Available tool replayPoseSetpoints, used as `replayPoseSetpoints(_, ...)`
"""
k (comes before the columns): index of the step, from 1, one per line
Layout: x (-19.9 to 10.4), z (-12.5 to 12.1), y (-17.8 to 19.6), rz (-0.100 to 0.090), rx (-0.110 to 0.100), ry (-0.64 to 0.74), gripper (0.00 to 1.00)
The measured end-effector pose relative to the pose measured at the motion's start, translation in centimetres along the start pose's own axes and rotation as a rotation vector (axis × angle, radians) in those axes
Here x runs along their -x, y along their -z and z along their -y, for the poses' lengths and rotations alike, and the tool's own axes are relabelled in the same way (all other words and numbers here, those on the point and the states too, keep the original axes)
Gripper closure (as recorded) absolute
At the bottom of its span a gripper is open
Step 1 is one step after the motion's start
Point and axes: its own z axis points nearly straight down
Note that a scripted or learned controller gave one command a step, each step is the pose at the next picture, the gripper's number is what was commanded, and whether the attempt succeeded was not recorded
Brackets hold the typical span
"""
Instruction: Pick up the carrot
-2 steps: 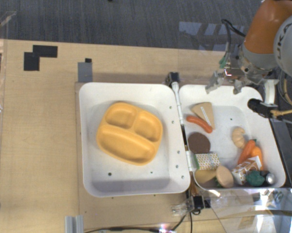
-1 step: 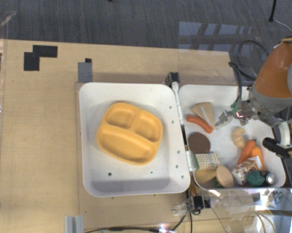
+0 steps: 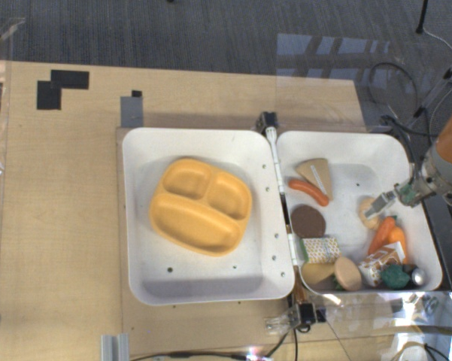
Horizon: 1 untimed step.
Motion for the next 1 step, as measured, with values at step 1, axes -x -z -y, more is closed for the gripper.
replayPoseSetpoints(1,0.14,2.32,-7.98,0.002,0.006,0.189,0.0)
